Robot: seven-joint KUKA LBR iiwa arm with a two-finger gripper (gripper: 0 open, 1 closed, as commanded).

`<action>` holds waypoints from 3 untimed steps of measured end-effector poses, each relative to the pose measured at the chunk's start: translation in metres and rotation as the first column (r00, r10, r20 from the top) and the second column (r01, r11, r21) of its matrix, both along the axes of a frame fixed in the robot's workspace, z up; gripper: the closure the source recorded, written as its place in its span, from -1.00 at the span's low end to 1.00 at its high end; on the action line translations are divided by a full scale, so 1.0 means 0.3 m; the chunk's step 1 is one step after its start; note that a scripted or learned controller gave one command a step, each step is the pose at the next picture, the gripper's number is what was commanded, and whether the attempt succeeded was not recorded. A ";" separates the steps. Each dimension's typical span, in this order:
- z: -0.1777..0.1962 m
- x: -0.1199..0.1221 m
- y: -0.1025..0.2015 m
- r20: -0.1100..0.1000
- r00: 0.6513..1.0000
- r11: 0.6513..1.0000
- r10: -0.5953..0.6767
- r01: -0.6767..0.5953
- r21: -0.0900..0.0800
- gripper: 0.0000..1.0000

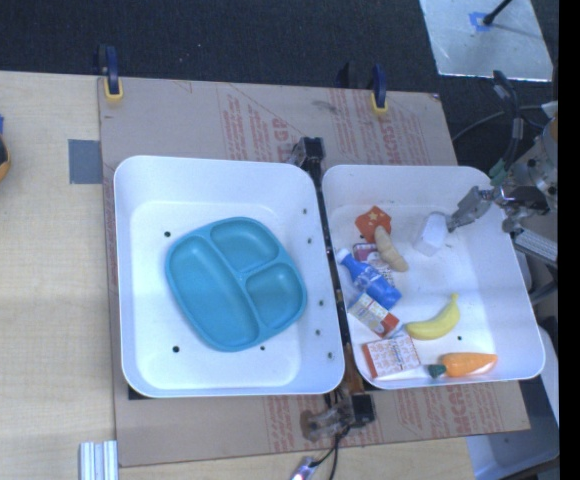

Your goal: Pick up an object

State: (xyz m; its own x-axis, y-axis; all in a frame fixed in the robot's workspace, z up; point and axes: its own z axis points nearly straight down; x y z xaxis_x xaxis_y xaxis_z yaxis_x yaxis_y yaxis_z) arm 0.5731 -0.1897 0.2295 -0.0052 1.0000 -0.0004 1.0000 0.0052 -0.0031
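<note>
Claw (462,215) hangs over right bin (490,298) near its far-right corner, tip just beside a small clear cup (432,234); can't tell if it's apart or together. Likely lining up on cup, since it sits apart. Banana (436,320), carrot (467,364), cartons crowd nearer. Left bin (140,298) holds blue plate (234,282).

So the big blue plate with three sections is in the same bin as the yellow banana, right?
Not quite. The camera view shows the blue three-section plastic plate alone in the left white bin. The yellow banana lies in the right white bin, near the orange carrot.
</note>
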 end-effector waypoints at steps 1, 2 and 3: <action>-0.269 0.073 0.263 -0.002 1.000 1.000 0.002 -0.002 0.000 -1.00; -0.462 0.238 0.324 -0.001 1.000 1.000 0.001 -0.001 -0.001 -1.00; -0.420 0.244 0.321 0.002 1.000 1.000 0.004 -0.004 -0.002 1.00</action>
